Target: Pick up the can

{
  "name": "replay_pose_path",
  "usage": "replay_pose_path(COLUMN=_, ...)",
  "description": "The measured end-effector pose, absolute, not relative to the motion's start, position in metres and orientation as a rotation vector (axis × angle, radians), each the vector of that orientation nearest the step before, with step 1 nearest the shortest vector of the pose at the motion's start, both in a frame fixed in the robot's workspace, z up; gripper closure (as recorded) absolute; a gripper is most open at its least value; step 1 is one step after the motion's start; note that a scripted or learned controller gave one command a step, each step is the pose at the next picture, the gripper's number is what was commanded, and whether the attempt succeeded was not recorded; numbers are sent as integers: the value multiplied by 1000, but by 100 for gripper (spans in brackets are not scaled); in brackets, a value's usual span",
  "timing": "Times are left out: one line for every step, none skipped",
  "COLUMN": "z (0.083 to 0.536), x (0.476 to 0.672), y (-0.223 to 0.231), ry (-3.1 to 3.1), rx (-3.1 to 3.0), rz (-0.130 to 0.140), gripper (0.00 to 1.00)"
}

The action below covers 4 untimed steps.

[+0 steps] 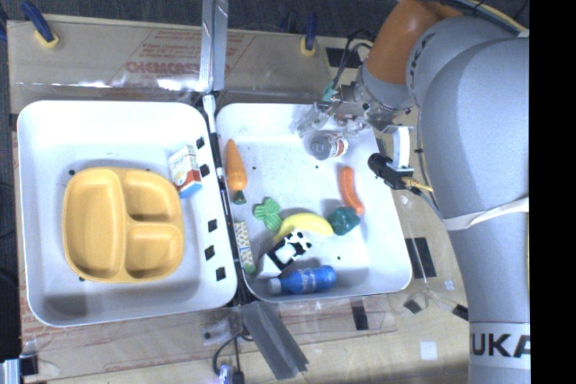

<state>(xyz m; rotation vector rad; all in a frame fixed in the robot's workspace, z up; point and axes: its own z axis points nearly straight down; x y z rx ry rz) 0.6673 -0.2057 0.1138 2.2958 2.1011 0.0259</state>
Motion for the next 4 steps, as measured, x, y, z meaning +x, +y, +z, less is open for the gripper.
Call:
replay_pose_path(z=220, x=658, y=-204, ry=2307, rx=2128, rz=0, gripper=0)
replay_pose_path(z=102, x=658, y=-208, ry=2435, rx=1983, rz=0, gripper=0)
replay_pose_path(z=112, x=659, y=-208, ry=2437, rx=1975, rz=0, gripper=100)
replay_pose_path(z=217, x=652, y=-126, ry=2588, rx=1775, rz=0, gripper=100)
